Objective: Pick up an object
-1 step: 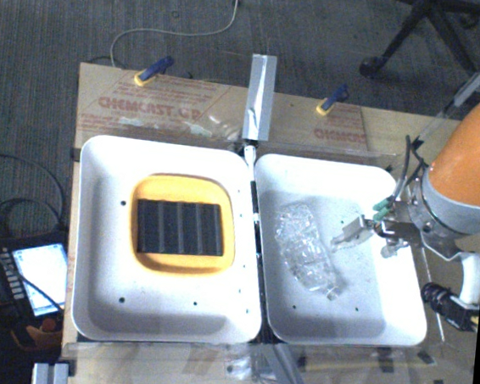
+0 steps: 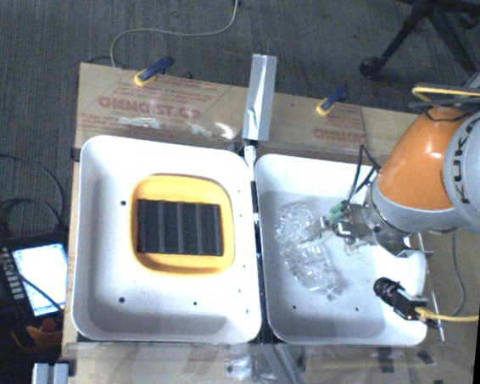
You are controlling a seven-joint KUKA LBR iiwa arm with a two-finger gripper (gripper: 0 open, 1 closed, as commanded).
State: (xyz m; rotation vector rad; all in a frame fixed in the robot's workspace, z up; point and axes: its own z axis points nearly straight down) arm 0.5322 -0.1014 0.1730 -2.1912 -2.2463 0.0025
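Observation:
A yellow rounded block with a black ribbed top lies flat in the middle of the left bin. In the right bin lies a clear crumpled plastic piece, and a second clear piece sits just below it. My gripper hangs over the right bin, just right of the upper clear piece. The orange and grey wrist covers most of it.
A metal post stands at the back between the two bins. Two blue and yellow clamps hold the cardboard backing. A black connector with a yellow cable hangs over the right bin's right side.

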